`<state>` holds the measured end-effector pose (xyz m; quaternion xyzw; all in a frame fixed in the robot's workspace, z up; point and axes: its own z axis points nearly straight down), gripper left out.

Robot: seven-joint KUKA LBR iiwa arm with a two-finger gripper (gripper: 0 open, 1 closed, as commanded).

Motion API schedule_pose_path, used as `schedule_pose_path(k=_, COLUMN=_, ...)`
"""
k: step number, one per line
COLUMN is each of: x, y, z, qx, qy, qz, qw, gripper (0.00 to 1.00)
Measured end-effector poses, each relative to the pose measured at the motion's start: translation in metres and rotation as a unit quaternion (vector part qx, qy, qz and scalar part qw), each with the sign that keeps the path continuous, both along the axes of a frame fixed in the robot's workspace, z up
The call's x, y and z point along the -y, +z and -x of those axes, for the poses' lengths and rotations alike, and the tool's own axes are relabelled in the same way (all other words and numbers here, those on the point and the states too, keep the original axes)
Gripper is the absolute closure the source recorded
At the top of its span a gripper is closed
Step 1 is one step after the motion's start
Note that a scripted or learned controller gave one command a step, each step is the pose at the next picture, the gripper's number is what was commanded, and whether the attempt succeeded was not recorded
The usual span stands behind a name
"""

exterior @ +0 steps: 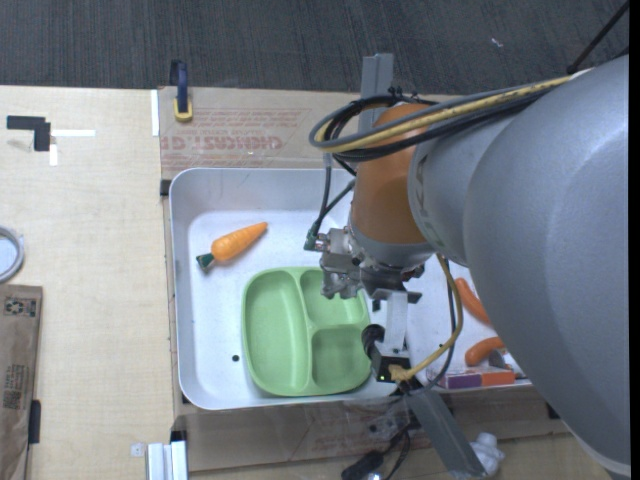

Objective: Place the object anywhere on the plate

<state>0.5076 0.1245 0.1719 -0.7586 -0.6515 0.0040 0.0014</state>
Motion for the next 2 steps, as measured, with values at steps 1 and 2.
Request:
schedule_pose_path(k=1, x=0.004, y=-0.023, z=-0.005, qx=0.0, qy=0.064, qz=-0.0004, qw=0.998, gripper=1.0)
schedule_pose_path(k=2, x=-0.092, y=-0.047, z=0.02, qx=0.0, qy=0.023, qz=0.0007, qw=0.9997, gripper=1.0)
